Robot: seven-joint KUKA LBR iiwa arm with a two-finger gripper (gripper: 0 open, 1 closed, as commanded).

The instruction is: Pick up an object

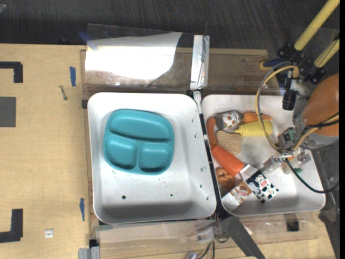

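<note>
Two white bins on your bench: gripper (pixel 265 169) hangs low in the right bin (pixel 310 198), jaw state unreadable, over the cow-print carton (pixel 262 186); approach step, next a clean descent.

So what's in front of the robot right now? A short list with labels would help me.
left bin: a teal tray with three compartments
right bin: a heap of small items, among them a yellow bottle, an orange bottle, a black-and-white spotted box
arm: over the right bin's right side
</note>
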